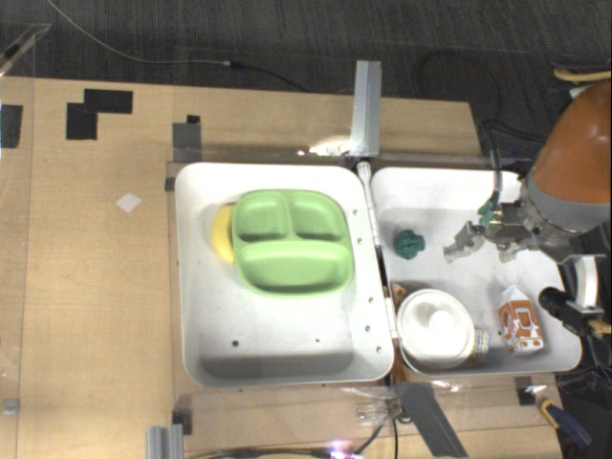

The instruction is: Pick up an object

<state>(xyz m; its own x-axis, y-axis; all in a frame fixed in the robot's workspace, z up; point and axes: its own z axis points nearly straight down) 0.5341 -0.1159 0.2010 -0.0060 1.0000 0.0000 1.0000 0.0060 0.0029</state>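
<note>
Overhead slant view of the bench as I see it from my remote station. Two shallow white bins sit side by side: the left bin (pixel 277 357) fills the centre of the frame and the right bin (pixel 430 191) the centre right, their inner walls touching along a shared divider.

In the left bin, a green compartmented tray (pixel 290 240) lies in the upper half, two small wells above one long well. A yellow object (pixel 222 234), mostly hidden, pokes out from under its left edge; I cannot tell what it is.

In the right bin, a small dark green object (pixel 410 244) lies near the left wall, apart from everything else. Below it, at the lower left of that bin, stands a white round container (pixel 435 325). At the lower right lies an orange-and-white packet (pixel 519 323), well apart from the green object and just right of the container.

The arm (pixel 579 165) enters at the right edge, its orange band at the upper right. The gripper (pixel 466 241) points left over the middle of the right bin, between the green object and the packet. I see nothing between its fingers, and how far the jaws stand apart I cannot tell at this angle.
</note>
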